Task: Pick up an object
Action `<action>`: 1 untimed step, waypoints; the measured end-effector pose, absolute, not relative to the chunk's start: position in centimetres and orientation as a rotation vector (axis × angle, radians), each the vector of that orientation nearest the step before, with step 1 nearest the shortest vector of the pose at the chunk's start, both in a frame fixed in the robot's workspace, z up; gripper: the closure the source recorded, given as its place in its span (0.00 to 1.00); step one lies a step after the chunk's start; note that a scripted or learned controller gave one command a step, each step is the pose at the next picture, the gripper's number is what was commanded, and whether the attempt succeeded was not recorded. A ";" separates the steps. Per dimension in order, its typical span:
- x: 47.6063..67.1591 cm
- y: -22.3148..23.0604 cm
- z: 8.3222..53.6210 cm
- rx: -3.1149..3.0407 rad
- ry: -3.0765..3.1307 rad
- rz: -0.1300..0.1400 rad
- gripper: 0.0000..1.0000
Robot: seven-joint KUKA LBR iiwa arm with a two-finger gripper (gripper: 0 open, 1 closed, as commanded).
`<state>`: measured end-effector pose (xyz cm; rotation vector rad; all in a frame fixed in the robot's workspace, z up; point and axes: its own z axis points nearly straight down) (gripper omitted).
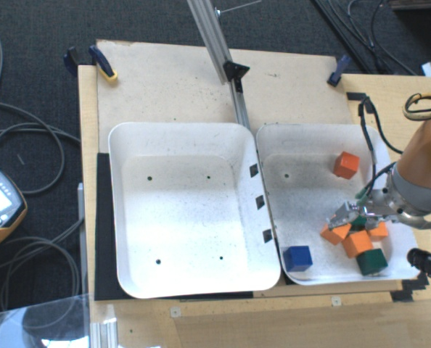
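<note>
Several blocks are crowding the gripper [351,214] at lower right, an orange block [336,233] touching it; grip state unclear, so singling one out is looking wise.

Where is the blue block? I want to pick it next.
The blue block lies in the right bin, at its near-left corner, apart from the cluster of blocks by the gripper.
</note>
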<state>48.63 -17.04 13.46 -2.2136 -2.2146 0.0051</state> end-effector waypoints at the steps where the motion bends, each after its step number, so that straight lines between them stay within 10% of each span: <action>1: 56.4 -21.3 11.3 -2.223 -2.227 -0.001 0.00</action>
